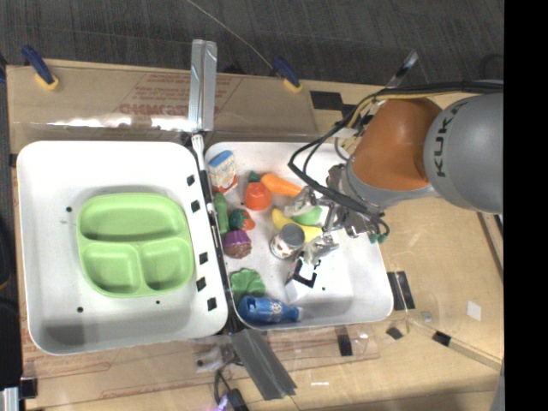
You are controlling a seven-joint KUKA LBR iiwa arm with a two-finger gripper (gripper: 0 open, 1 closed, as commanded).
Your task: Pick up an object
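Observation:
The right white bin (364, 294) holds several small objects: a white bottle (223, 169), an orange cup (257, 196), an orange carrot-like piece (281, 184), a yellow piece (288, 219), a purple ball (238, 243), a green cloth-like item (247, 280) and a blue bottle (267, 311). My gripper (310, 251) hangs low over the middle of this bin, right beside a grey-silver can-like object (286, 241) and a light green piece (310, 214). Its black fingertips (301, 275) point toward the bin floor. Nothing shows between them.
The left white bin (43, 255) carries a green divided tray (134, 243). A metal bar (202, 84) stands upright between the bins at the back. Cables (312, 148) loop over the right bin's back edge. Black clips line the divider (204, 229).

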